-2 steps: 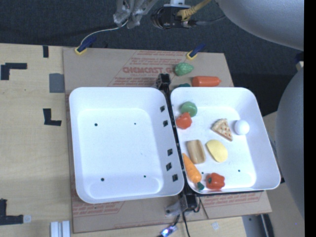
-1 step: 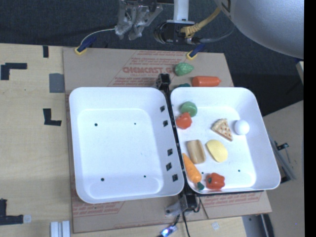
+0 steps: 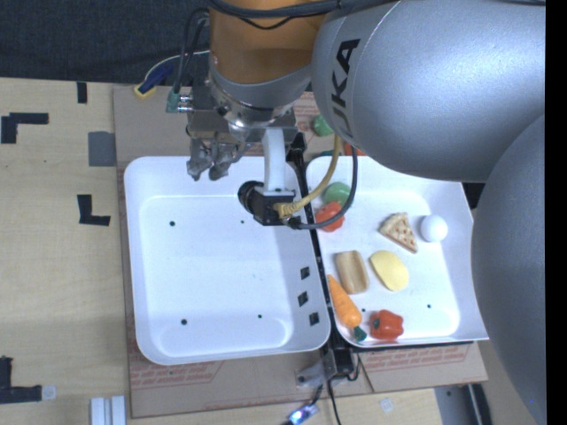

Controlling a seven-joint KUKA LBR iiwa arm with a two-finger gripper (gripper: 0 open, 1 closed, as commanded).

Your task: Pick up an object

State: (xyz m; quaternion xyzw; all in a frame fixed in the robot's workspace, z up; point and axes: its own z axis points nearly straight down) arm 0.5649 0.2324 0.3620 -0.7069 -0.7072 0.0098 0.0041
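Observation:
My gripper hangs over the far edge of the left white bin, near its back left part, with nothing visibly in it. The objects lie in the right bin: an orange carrot, a red pepper, a yellow lemon-like piece, a tan bread roll, a pizza slice, a white ball, and a green piece beside a red piece, both partly hidden by cables.
The grey arm and its orange band cover the upper right of the view and the back of the right bin. A black mount with a yellow cable hangs near the divider between the bins. Another green thing peeks out behind the wrist.

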